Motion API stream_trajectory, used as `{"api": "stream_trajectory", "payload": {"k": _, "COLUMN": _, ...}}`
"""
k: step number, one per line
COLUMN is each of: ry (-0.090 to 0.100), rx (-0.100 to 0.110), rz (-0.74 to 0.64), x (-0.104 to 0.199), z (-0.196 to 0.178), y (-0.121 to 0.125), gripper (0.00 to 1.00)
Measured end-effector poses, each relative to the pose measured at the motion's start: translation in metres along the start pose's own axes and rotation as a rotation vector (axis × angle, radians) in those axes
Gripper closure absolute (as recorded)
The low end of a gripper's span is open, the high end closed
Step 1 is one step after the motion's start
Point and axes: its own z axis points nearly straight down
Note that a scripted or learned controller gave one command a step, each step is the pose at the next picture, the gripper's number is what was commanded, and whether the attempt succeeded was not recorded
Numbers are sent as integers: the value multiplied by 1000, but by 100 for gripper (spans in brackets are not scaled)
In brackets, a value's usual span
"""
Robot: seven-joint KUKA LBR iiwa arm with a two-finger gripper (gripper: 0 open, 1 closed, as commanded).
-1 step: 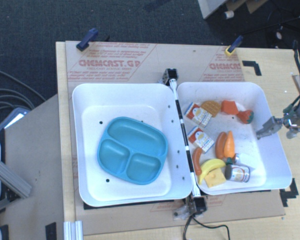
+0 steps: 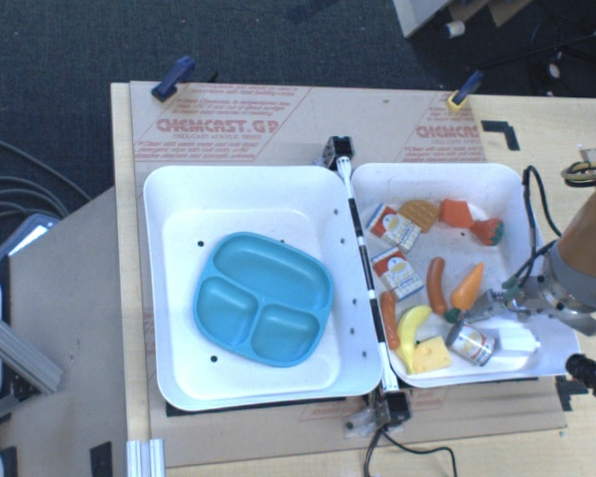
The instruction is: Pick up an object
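Observation:
The right white bin (image 2: 432, 175) holds several toy foods: two small cartons (image 2: 395, 227) (image 2: 399, 274), a tan cracker (image 2: 420, 214), an orange block (image 2: 455, 212), a red strawberry (image 2: 490, 231), a sausage (image 2: 436, 284), a carrot (image 2: 467, 286), a banana (image 2: 412, 326), a cheese wedge (image 2: 430, 356) and a tin can (image 2: 470, 344). My gripper (image 2: 491, 302) reaches in from the right, low over the bin's right half. It sits just right of the carrot and just above the can. Nothing is visibly held.
The left white bin (image 2: 169, 266) holds a blue divided plate (image 2: 263, 299). A white block (image 2: 518, 341) lies beside the can under the arm. Black clamps (image 2: 338, 151) (image 2: 389, 403) sit at the seam between the bins. A black cable (image 2: 532, 207) hangs along the right bin's wall.

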Motion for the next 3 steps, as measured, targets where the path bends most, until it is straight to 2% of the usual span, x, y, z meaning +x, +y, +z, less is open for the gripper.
{"api": "stream_trajectory", "payload": {"k": 1, "ry": -1, "rx": -1, "rz": 1, "x": 0, "z": -10, "y": 0, "gripper": 100}}
{"api": "stream_trajectory", "payload": {"k": 2, "ry": -1, "rx": -1, "rz": 1, "x": 0, "z": -10, "y": 0, "gripper": 0}}
{"api": "stream_trajectory", "payload": {"k": 3, "ry": 5, "rx": 1, "rz": -4, "x": -7, "z": 0, "y": 0, "gripper": 0}}
